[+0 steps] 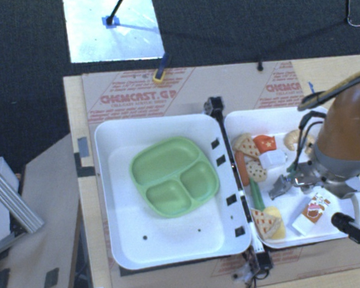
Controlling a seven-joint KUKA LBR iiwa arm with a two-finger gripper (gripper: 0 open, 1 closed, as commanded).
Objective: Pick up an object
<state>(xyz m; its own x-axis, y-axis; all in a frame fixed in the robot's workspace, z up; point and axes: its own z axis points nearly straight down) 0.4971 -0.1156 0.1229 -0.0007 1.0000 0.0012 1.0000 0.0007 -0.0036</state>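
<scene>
The end effector (280, 187) hangs low over the right bin (293, 113), centre right of the frame, among toy food (256, 157); I cannot tell how it is set. This looks like the reach step; next it must settle onto one piece and lift.

Grey cylindrical KUKA arm (346, 153) with broad orange band (356, 117); black and yellow cables (335, 90) along it; grey metal two-finger gripper (280, 187)

Two white bins (118, 199), one green divided plate (174, 176), several toy foods (252, 157)
</scene>
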